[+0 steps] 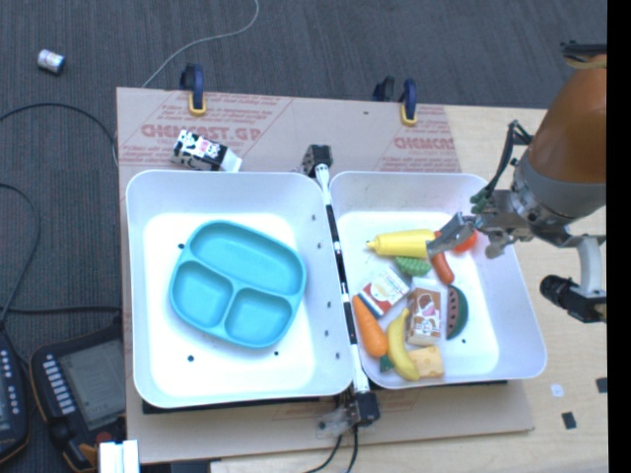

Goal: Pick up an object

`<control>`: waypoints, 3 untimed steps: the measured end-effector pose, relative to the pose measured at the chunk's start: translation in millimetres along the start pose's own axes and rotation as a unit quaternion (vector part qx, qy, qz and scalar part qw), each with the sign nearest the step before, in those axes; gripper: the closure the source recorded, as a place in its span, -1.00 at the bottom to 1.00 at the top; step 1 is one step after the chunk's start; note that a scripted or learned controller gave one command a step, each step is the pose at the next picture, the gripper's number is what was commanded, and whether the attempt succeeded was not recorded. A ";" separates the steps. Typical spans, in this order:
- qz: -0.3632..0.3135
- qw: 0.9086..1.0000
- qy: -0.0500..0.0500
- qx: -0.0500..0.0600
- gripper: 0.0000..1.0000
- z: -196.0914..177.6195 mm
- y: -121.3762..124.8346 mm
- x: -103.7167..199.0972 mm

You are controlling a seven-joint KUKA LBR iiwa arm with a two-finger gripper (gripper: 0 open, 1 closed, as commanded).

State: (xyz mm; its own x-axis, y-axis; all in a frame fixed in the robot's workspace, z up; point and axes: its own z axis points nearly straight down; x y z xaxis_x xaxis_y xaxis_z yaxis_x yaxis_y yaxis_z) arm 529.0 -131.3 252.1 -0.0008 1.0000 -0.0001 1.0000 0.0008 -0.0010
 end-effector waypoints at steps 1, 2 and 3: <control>0.001 1.000 -0.001 -0.005 -1.00 149.6 15.6 3.9; 0.001 1.000 0.000 -0.005 1.00 139.4 16.2 4.4; 0.001 1.000 0.000 -0.005 -1.00 139.6 16.0 4.4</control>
State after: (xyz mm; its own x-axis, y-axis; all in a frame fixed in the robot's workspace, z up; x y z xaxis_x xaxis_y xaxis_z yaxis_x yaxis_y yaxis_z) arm 544.8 -126.9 112.5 0.0010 1.0000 -0.0004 1.0000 -0.0010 0.0091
